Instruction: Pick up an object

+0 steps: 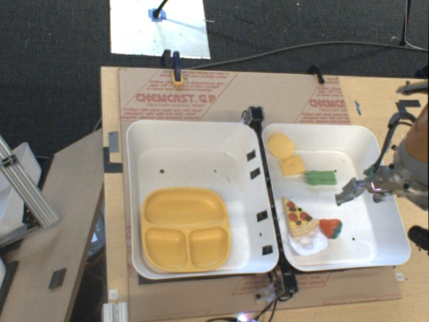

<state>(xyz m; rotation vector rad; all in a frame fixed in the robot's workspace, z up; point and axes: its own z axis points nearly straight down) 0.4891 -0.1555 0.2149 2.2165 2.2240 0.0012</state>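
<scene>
The right bin (375, 146) holds several toy foods: a yellow round piece (281, 143) at its back left, a yellow block (292, 166) just in front of that, a green piece (320, 177) in the middle, a pizza slice (299, 219) and a red strawberry (330, 227) near the front, with a white piece (310, 242) under them. My gripper (350, 193) hangs over the right half of this bin, to the right of the green piece and above the strawberry. Nothing shows between its fingers.
The left bin (144, 146) holds a yellow divided tray (186, 229). A black divider with clips (263, 186) runs between the bins. The arm (409, 170) enters from the right edge. Cables and clamps lie behind the bins on the bench.
</scene>
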